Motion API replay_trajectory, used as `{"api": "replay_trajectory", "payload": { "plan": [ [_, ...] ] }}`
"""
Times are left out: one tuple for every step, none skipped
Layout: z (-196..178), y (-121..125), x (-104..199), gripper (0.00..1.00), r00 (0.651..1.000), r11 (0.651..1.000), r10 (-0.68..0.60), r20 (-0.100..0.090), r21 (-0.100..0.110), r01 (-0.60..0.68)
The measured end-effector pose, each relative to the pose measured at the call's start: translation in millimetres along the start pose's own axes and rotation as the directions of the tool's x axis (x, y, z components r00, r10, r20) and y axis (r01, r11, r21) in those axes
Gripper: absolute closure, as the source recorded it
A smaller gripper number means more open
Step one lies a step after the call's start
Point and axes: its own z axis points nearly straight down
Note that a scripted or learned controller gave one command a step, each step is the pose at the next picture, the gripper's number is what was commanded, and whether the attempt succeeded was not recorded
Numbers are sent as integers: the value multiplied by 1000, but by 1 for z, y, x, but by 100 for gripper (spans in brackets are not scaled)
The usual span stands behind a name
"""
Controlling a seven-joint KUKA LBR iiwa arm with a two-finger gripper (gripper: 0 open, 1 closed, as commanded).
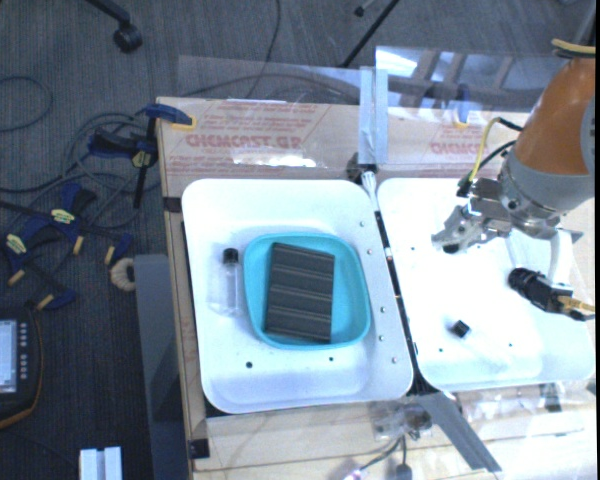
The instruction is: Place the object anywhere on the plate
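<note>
Dark ribbed block [300, 291] lying on the turquoise plate [355, 313], left bin [280, 388].
Beside the plate's left rim lies a clear vial [227, 278] with a black cap. Gripper [458, 230] hangs over the right bin [500, 358], upper right; its opening cannot be told. A small black piece [460, 328] lies below it.

Surface [280, 143] under brown board, two white bins side by side, left bin [205, 368], right bin [510, 363]
</note>
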Motion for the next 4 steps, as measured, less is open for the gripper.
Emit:
{"api": "replay_trajectory", "payload": {
  "plan": [
    [56,-17,43,100,996,996,-87,8,-14,87],
    [57,-17,25,0,997,998,-65,30,-17,66],
    [-46,-74,2,0,993,993,-118,2,-2,118],
    [-137,-37,-59,0,997,997,-75,3,-4,75]
  ]
}}
